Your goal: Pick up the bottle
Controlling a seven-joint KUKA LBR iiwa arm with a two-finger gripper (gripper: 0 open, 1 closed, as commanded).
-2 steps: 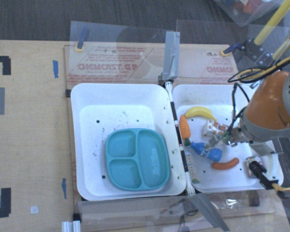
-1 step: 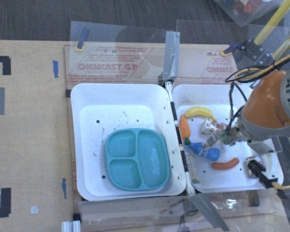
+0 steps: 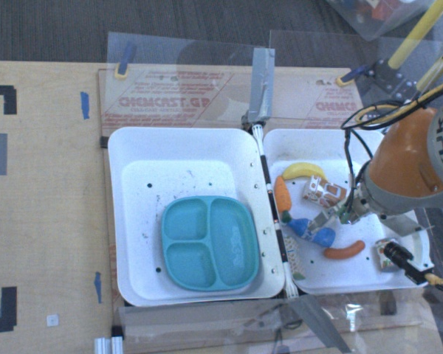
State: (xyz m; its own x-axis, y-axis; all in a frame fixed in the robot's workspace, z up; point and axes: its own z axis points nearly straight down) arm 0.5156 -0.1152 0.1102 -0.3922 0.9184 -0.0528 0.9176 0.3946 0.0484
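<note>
We see the blue bottle (image 3: 311, 232) lying flat in the right bin (image 3: 417, 265), between carrot (image 3: 282, 195) and sausage (image 3: 344, 251). The end effector (image 3: 338, 214) hovers just above it — we cannot tell its state — likely lining up a grasp.

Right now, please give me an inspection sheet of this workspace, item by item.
Surface: two white bins; left bin, right bin.
Job's things: blue bottle lying in right bin.
Clutter: teal tray in left bin; banana, carrot, small carton, sausage in right bin.
Grippers: gripper low over right bin, just above bottle.
Cables: black cables by arm.
Surroundings: wooden bench, clear sheets.
</note>
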